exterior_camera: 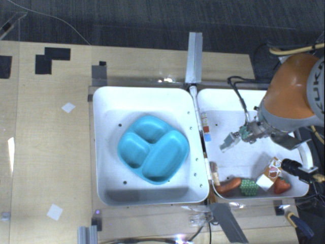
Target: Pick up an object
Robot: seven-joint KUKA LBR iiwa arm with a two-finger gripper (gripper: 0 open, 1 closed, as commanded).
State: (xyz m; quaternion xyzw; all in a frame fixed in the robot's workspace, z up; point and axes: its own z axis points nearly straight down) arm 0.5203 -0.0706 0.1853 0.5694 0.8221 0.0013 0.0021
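Objects: you have a small cluster along the right white bin's (223, 111) near edge: a reddish sausage-shaped toy (229, 185), a green knobbly block (248, 187), a white cube (264, 182), a red piece (282, 186).
Relation: the cluster lies nearer the camera than the gripper (229, 140), well apart from it.
Jaws: you cannot tell whether they are parted; nothing shows between them.
Left white bin (106, 136): holds a blue three-compartment plastic tray (153, 149).
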